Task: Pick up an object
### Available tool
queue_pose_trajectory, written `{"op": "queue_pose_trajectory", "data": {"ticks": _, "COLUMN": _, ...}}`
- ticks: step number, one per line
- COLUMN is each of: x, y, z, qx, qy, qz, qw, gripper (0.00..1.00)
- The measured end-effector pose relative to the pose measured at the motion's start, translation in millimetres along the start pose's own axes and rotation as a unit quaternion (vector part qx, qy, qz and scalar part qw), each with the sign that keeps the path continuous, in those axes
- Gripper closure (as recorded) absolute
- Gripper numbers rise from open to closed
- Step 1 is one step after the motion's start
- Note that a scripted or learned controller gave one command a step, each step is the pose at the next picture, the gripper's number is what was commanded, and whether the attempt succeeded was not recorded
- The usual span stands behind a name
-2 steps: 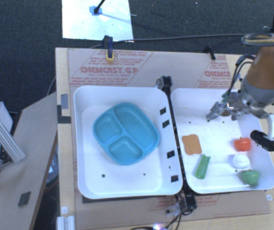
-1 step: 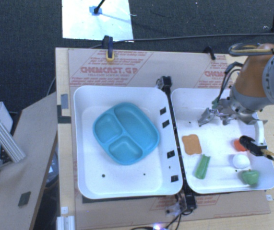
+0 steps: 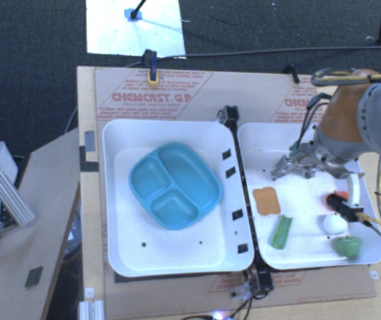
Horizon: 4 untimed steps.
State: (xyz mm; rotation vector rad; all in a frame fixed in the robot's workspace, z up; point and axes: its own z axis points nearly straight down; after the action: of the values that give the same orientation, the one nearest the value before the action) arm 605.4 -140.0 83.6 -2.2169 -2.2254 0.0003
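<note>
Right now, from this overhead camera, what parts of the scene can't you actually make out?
Camera view:
- Arm: cut off by the right edge.
- Floor of the right bin beneath the gripper: hidden by the gripper itself.
- Small red thing: too small to identify.
- Green lump in the bin's near corner: too small to tell what it is.
- Print on the board: partly covered by both bins.

Along my tabletop's far edge, the pale paper-faced sheet [image 3: 190, 89] bears red print, "CHEMCAST GP", repeated half-hidden toward its far-right corner.
</note>
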Motion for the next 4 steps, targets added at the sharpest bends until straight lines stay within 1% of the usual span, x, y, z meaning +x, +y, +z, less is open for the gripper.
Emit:
{"op": "queue_pose_trajectory", "data": {"ticks": 1, "x": -0.1, "y": 1.3, "z": -12.1, "qx": -0.002, "qy": 0.000, "qz": -0.001, "qw": 1.0000, "gripper": 1.00}}
{"op": "queue_pose_trajectory", "data": {"ticks": 2, "x": -7.2, "y": 4.0, "z": -73.9, "qx": -0.003, "qy": -0.001, "qz": 0.000, "qw": 1.0000, "gripper": 1.00}}
{"op": "queue_pose_trajectory", "data": {"ticks": 3, "x": -3.2, "y": 3.0, "z": -138.0, "qx": -0.005, "qy": -0.001, "qz": -0.001, "qw": 1.0000, "gripper": 1.00}}
{"op": "queue_pose_trajectory", "data": {"ticks": 4, "x": -3.2, "y": 4.1, "z": -157.3, "qx": -0.002, "qy": 0.000, "qz": -0.001, "qw": 1.0000, "gripper": 1.00}}
